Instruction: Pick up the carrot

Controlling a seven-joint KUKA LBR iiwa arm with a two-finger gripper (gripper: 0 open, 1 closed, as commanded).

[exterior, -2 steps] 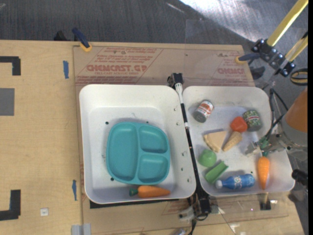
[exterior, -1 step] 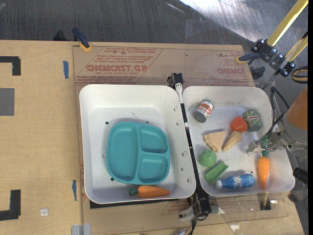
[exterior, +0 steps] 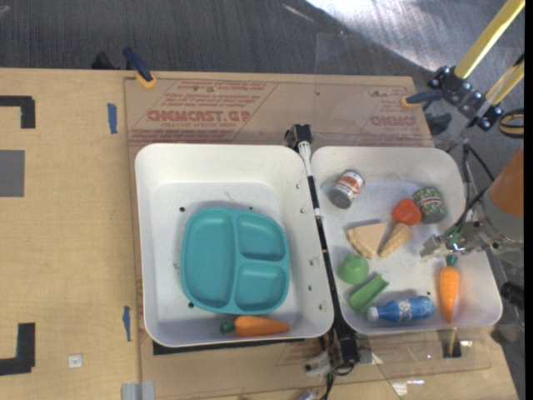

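In the camera view you have two white bins side by side on the tabletop (exterior: 67,248). The left bin (exterior: 158,223) holds a teal divided plate (exterior: 236,259), and a carrot (exterior: 256,326) lies on its side just below the plate, along the bin's near wall, green tip pointing left.

The right bin (exterior: 479,307) holds a second carrot (exterior: 449,289) near its right wall, lying lengthwise with its green top pointing away from you. Just beside it, to the left, lies a blue bottle (exterior: 404,309). A green pepper (exterior: 355,267) and a green cucumber-like piece (exterior: 367,291) sit left of the bottle. Further back you see a wedge of cheese (exterior: 363,240), an ice cream cone (exterior: 398,228) with a red-orange top, a small can (exterior: 346,187) and a round green patterned item (exterior: 428,202).

The tool (exterior: 450,242) sits at the right bin's right edge, directly above the second carrot's green top and very close to it. Its metal parts are small and cluttered, so you cannot tell whether it is open or closed, nor whether it touches the carrot
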